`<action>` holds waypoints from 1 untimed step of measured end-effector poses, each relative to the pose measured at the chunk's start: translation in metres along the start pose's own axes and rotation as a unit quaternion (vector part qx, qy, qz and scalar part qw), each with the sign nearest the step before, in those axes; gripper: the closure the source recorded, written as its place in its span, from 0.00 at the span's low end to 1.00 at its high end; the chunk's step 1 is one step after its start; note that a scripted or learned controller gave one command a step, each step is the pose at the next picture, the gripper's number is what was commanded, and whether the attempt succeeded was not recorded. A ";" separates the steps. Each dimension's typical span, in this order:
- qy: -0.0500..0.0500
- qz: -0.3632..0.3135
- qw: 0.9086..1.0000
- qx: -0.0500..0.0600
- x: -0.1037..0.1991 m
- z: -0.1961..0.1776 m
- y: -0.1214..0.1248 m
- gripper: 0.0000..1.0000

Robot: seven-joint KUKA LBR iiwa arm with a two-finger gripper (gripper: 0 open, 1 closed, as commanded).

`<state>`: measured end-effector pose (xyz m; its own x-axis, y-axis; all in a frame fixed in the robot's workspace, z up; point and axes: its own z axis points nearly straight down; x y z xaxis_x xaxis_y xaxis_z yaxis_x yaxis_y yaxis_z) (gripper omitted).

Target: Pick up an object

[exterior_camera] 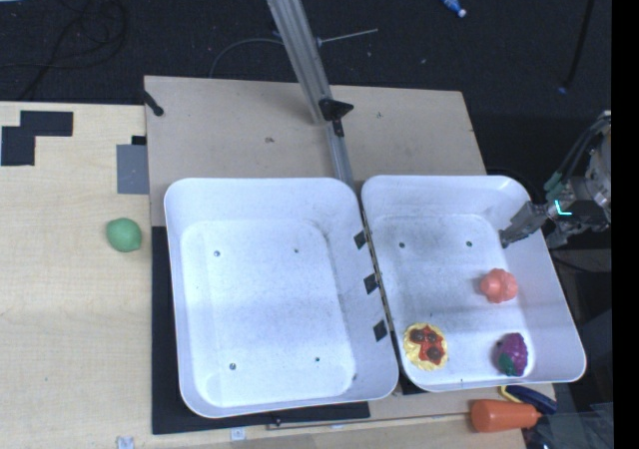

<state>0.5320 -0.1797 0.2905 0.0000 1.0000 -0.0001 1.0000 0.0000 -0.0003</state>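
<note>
Three objects lie in the right bin (439, 200): a pink-orange ball (497, 285) near its right wall, a purple bunch of grapes (511, 353) in the front right corner, and a yellow disc with red and dark topping (426, 346) at the front left. My gripper (523, 224) hangs over the bin's right rim, up and to the right of the pink-orange ball and apart from it. Nothing shows between its dark fingers, and their gap is too small to read.
The left bin (262, 292) stands beside the right one, joined by black clips. A green ball (124, 234) rests on the bench to the left. An orange carrot-like object (504, 414) lies in front of the right bin. A metal rail (305, 48) slants at the back.
</note>
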 end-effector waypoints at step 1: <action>0.000 0.000 1.000 0.000 0.000 0.000 0.000 0.00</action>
<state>0.5320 -0.1797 0.2905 0.0000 1.0000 -0.0001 1.0000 0.0000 -0.0004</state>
